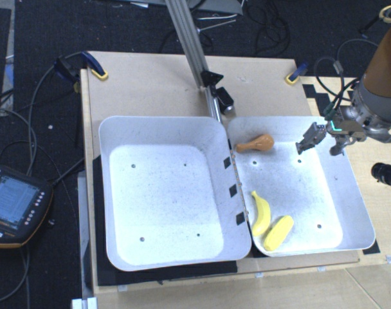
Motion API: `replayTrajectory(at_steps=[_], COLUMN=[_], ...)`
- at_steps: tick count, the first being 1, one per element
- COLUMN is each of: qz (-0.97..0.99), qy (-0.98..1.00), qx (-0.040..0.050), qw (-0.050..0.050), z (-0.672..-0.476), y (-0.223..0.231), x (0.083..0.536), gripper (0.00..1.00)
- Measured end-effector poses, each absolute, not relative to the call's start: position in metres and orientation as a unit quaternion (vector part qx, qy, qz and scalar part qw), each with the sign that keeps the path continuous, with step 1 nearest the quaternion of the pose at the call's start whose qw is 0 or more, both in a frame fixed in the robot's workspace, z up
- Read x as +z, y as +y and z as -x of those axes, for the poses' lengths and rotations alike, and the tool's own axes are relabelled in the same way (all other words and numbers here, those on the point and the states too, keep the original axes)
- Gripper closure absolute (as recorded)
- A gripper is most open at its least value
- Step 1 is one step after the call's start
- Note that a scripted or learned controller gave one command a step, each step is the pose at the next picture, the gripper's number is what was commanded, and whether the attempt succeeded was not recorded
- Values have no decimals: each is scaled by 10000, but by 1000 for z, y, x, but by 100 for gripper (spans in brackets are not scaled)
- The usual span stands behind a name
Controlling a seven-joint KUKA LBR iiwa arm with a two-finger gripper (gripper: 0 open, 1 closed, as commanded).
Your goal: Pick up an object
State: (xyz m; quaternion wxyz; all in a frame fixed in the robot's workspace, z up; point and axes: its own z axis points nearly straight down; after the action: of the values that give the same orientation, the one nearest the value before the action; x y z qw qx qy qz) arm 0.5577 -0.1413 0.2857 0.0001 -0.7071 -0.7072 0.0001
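Far left edge, mid-low: handheld control pendant (12,205) with lit screen, lying on dark floor, cables looping above it. Upper left of bench (150,82): clamp with yellow tip (92,66) at the corner. Left of centre: left white bin (163,192), speckled floor. Top centre: slanted aluminium pole (189,37) running down to a black bracket at the bins' shared upper edge. Right of centre: right white bin (330,179), touching left bin along the seam, black tape tabs on that seam. Inside right bin, upper left part: brown drumstick-shaped object (256,144), lying flat near the top wall. Lower left part of same bin: yellow banana (262,212), curved, next to the seam; just beside it, lower right, yellow oblong piece (278,232), the two touching or nearly so. Upper right of bench: second clamp with yellow tip (293,76). Right side, mid-height: gripper (324,140) over right bin's upper right area, well apart from drumstick and banana. Fingers spread, nothing between them. Grey arm with orange band entering from right edge.
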Motion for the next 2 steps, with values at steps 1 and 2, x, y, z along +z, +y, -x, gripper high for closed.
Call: replayTrajectory(at_steps=[1, 2], qz=[7071, 7070], qy=[-7071, -7072], qx=[1, 11], qw=[2, 15], z=[-558, -558], y=[-141, -144], x=[286, 243], gripper=[0, 0])
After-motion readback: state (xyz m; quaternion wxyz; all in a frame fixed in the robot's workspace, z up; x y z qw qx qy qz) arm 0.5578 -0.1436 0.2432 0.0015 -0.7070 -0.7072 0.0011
